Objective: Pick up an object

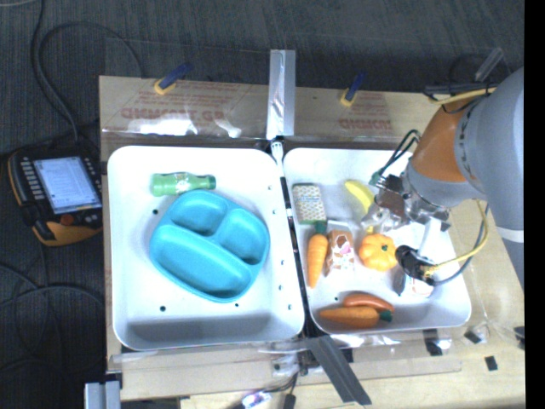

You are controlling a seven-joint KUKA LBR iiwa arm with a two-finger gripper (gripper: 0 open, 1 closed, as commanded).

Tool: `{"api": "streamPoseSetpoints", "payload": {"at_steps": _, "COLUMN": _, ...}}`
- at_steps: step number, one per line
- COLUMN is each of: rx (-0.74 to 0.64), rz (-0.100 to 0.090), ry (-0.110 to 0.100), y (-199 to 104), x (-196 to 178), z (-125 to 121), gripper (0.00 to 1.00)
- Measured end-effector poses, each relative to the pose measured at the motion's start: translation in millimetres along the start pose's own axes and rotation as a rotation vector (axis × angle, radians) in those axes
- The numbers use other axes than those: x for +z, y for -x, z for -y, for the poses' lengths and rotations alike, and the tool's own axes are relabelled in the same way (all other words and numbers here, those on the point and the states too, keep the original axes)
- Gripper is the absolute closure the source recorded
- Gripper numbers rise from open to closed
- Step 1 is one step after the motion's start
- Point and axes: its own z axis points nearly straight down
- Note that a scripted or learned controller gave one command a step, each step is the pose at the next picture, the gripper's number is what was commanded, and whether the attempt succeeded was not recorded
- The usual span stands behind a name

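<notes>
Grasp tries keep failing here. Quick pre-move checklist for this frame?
1. Two-finger gripper over the right white bin: ok.
2. Finger opening: cannot tell, hidden by the wrist.
3. Nearest target, small orange pumpkin, just below the gripper: ok.
4. Space around the pumpkin: not ok, pink-and-white wedge close on its left.
5. Anything already held: cannot tell.
6. Yellow banana close beside the wrist: collision risk, not ok.
</notes>
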Motion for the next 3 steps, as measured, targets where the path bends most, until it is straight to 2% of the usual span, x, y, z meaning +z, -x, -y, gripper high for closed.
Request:
{"api": "streamPoseSetpoints", "payload": {"at_steps": 1, "rx": -0.014, "rz": 0.003, "ry": -0.012, "y": -28.1, "x": -130.3, "z": 30.8, "gripper": 1.0}}
{"api": "streamPoseSetpoints", "payload": {"at_steps": 2, "rx": -0.014, "rz": 0.004, "ry": -0.012, "y": -27.9, "x": -130.3, "z": 30.9, "gripper": 0.0}}
{"api": "streamPoseSetpoints", "payload": {"at_steps": 3, "rx": 0.05, "rz": 0.006, "ry": -0.011, "y": -47.6, "x": -205.1, "z": -5.0, "gripper": 0.0}}
